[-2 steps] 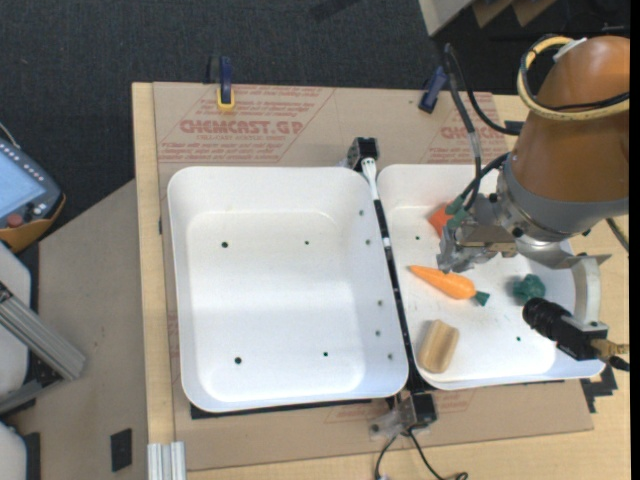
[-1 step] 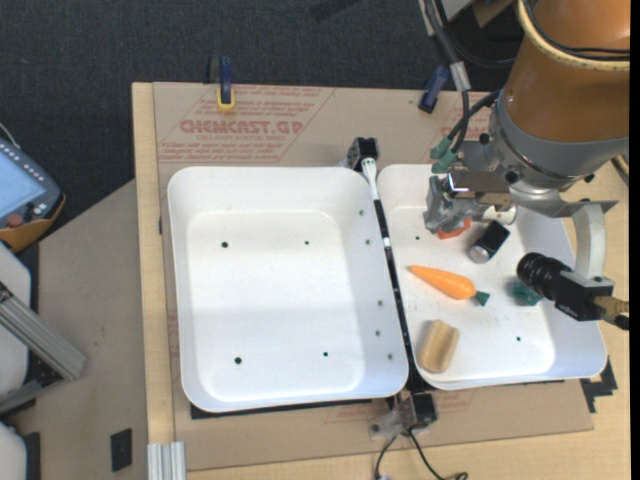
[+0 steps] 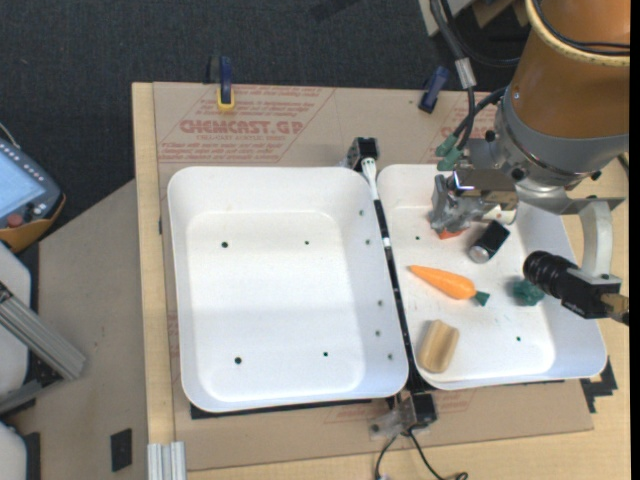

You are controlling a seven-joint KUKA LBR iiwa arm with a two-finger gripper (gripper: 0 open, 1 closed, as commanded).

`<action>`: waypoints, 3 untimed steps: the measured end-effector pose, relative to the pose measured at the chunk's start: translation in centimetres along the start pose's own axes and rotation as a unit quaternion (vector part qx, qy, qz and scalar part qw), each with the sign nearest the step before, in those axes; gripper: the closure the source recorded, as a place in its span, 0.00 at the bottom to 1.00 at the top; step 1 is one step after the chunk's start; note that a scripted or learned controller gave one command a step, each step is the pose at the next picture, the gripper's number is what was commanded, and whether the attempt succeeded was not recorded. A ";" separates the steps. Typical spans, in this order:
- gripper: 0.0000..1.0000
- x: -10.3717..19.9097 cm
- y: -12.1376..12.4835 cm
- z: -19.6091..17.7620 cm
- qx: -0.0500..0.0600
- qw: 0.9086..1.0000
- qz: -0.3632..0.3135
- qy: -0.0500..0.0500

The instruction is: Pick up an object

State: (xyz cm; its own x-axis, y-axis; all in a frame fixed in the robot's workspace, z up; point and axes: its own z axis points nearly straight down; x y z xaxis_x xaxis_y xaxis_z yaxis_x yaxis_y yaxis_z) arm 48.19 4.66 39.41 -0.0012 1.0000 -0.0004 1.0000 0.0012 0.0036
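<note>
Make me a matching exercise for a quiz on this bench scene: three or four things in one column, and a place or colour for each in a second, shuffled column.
Things:
1. carrot
2. black cylinder
3. tan block
4. left bin

Descriptions:
A. near the front edge of the right bin
B. orange, lying in the middle of the right bin
C. white, bare floor with a few small dark dots
D. close beside the gripper, toward the back of the right bin

Pairs: 1-B, 2-D, 3-A, 4-C
</note>
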 end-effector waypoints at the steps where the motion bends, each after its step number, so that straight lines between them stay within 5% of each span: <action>1: 1.00 -9.7 -0.4 9.8 0.007 1.000 0.006 -0.001; 2: 1.00 -3.9 -0.1 -5.8 -0.008 1.000 -0.003 0.001; 3: 1.00 -2.3 -0.5 8.6 0.010 1.000 0.000 0.000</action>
State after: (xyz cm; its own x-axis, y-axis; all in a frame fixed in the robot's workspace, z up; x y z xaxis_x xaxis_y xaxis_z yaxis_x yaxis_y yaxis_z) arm 47.76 2.37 30.85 -0.0004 1.0000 -0.0007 0.9999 0.0003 -0.0154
